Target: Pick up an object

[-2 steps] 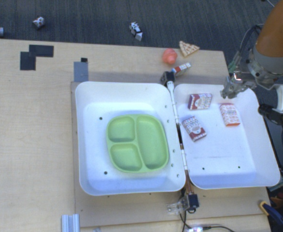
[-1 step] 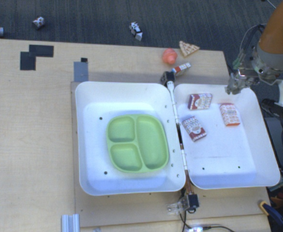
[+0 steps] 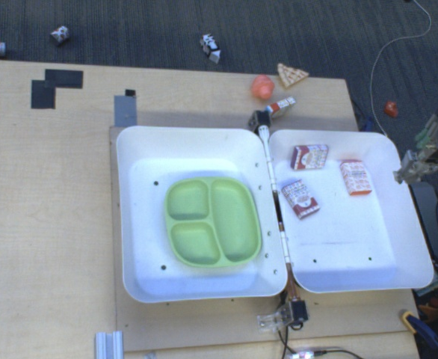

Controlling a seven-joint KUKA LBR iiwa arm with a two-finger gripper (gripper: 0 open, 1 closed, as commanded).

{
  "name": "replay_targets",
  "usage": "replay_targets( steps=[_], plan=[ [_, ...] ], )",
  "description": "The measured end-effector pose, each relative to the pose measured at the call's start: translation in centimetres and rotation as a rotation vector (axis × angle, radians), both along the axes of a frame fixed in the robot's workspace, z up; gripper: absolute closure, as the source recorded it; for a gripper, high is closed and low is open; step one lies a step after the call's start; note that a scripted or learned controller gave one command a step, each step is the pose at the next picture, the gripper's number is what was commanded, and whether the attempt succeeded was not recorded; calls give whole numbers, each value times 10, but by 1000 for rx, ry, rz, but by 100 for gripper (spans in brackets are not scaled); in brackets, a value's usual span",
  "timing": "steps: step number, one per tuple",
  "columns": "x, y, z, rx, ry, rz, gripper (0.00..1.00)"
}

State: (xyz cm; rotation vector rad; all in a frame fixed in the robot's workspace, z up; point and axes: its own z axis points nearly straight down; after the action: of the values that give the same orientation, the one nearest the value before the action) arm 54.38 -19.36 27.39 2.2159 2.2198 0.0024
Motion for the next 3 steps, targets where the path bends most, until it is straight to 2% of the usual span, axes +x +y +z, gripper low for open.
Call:
replay_targets(
  steps=[1,2,3],
  plan=[
    [-57,113,-42,4,4,3,100],
    [21,91,-31,2,2,3,100],
    [-56,59,-14,1,1,0,100]
  ],
)
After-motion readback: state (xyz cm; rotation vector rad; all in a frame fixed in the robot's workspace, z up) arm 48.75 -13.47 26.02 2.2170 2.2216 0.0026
